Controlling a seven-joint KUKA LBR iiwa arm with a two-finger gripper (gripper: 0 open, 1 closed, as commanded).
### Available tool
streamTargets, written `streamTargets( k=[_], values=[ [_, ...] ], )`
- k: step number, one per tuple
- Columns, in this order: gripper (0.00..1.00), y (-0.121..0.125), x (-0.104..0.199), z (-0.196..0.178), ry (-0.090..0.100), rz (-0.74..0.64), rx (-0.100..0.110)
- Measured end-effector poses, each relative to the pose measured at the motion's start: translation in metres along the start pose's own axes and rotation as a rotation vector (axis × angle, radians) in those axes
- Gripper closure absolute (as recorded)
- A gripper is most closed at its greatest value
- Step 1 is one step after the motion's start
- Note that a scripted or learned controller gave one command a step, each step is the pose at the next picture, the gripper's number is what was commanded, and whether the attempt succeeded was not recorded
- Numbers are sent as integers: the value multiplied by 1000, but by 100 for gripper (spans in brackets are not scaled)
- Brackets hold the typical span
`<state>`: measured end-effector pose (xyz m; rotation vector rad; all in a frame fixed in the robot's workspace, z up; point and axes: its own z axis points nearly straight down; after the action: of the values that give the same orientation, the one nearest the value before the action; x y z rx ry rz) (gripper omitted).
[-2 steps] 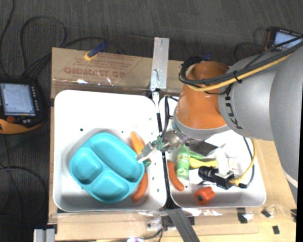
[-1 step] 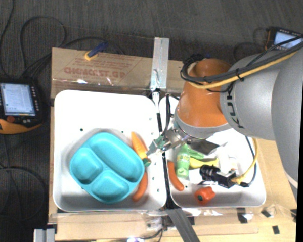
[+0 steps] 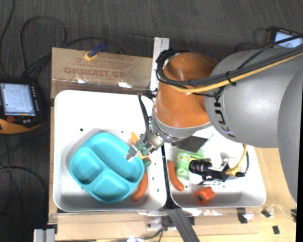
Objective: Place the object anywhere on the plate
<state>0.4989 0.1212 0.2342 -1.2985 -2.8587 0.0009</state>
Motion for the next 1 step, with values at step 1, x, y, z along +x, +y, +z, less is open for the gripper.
streamTargets(
  k=[1],
  values=[
    [0, 0, 0, 0, 0, 0, 0]
  ],
)
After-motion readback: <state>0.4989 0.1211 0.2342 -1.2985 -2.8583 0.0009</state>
